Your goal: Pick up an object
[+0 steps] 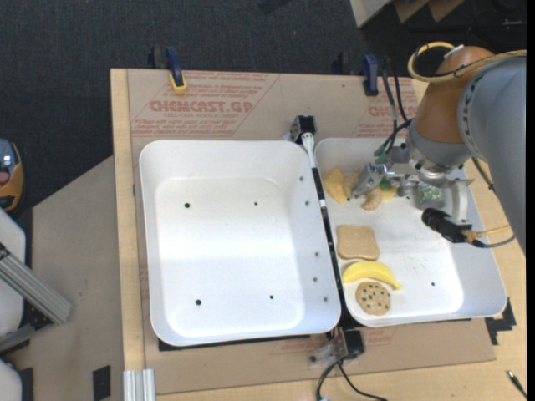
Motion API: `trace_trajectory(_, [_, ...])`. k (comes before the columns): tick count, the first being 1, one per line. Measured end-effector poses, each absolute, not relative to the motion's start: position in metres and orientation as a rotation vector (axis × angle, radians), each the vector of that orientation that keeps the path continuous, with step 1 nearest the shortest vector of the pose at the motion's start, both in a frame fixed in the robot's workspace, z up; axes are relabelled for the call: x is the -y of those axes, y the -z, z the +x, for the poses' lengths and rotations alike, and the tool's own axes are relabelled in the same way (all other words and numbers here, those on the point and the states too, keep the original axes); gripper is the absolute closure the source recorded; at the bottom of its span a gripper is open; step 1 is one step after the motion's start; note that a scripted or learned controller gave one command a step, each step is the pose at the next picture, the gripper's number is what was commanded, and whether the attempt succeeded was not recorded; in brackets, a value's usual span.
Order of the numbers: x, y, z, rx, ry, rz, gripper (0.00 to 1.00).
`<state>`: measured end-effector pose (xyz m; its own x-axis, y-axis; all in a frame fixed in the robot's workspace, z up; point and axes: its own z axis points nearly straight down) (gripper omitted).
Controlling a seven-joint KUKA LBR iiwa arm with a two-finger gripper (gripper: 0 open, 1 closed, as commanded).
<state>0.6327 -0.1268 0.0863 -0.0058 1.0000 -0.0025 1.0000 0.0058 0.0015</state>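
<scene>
1. Crowding the right bin's (489,295) far end, the gripper (374,187) is seen low beside a yellow wedge (336,185); its grasp state cannot be told.
2. Toast slice (357,241), banana (370,273) and cookie (373,297) are lined along the divider.
3. Left bin (159,249) offers open room.

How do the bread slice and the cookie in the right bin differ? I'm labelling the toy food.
The bread slice is squarish and plain tan; the cookie is round with dark chips. The bread slice lies nearer the middle of the right bin; the cookie lies near its front rim, with the banana between them. Both lie flat, close to the divider.
</scene>
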Motion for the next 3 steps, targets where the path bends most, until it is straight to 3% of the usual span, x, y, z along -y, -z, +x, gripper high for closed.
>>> trace_trajectory(1, [0.123,-0.085,0.666,-2.232,0.012,2.221,0.00])
trace_trajectory(2, [0.122,-0.096,0.665,-2.229,0.012,2.226,1.00])
trace_trajectory(3, [0.094,-0.152,0.668,-2.221,-0.008,2.213,1.00])
